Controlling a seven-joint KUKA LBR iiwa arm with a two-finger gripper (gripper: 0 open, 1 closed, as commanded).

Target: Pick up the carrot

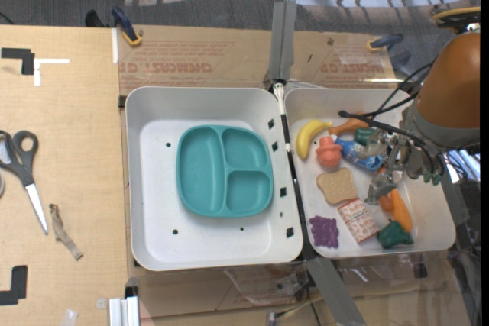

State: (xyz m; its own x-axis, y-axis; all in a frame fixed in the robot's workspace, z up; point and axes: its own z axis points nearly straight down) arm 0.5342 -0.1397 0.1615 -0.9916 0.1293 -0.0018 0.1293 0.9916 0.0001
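The carrot (398,211), a short orange tapered piece, lies near the right bin's front right corner, just above a green piece (394,236). My gripper (381,189) hangs low over the right bin (428,246), its tip just left of the carrot's upper end and right of the toast slice (338,185). I cannot make out whether it touches the carrot. The arm's orange band (457,84) and wrist hide the bin's right side.
The right bin also holds a banana (309,136), a red-orange pepper (329,153), a blue packet (360,154), a thin orange piece (351,123), a red sachet (357,220) and purple grapes (323,231). A teal divided plate (225,170) lies in the left bin. Scissors (26,172) rest on the bench.
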